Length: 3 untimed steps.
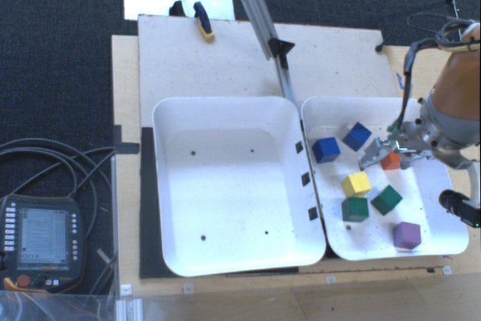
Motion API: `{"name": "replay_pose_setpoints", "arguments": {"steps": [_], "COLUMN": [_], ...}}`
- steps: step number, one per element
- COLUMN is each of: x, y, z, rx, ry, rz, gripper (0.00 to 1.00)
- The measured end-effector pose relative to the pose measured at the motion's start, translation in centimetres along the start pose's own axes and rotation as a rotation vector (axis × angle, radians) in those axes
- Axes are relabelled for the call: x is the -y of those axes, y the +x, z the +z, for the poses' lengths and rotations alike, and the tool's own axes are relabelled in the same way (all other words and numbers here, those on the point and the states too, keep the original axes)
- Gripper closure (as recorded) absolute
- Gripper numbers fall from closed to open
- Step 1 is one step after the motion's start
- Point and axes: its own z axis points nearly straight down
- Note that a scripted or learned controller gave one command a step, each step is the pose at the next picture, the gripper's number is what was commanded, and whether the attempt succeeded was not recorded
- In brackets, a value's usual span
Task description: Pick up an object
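The right bin (440,195) holds several small blocks: two blue cubes (326,149) (358,136), a yellow one (356,183), a dark green one (355,208), a teal-green one (386,199), a purple one (406,234) and an orange-red one (392,160). My gripper (382,152) reaches in from the right and hangs low over the bin's upper middle. It sits right at the orange-red block and partly covers it. The view does not tell me whether that block is held.
The left bin (225,184) lies beside the right one, sharing a middle rim. An aluminium pole (255,4) slants down to the bins' back edge. A blue-yellow clamp (203,20) lies on the board behind. A teach pendant (41,240) with cables sits far left.
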Motion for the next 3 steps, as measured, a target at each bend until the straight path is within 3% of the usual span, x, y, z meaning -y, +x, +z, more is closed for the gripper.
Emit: {"name": "replay_pose_setpoints", "arguments": {"steps": [1,3], "x": [-0.1,0.5], "y": [0.0,0.9], "z": [-0.2,11.8], "rx": [0.001,0.000], "ry": [-0.005,0.001], "rz": [0.001,0.002], "gripper": [0.00,0.00]}}
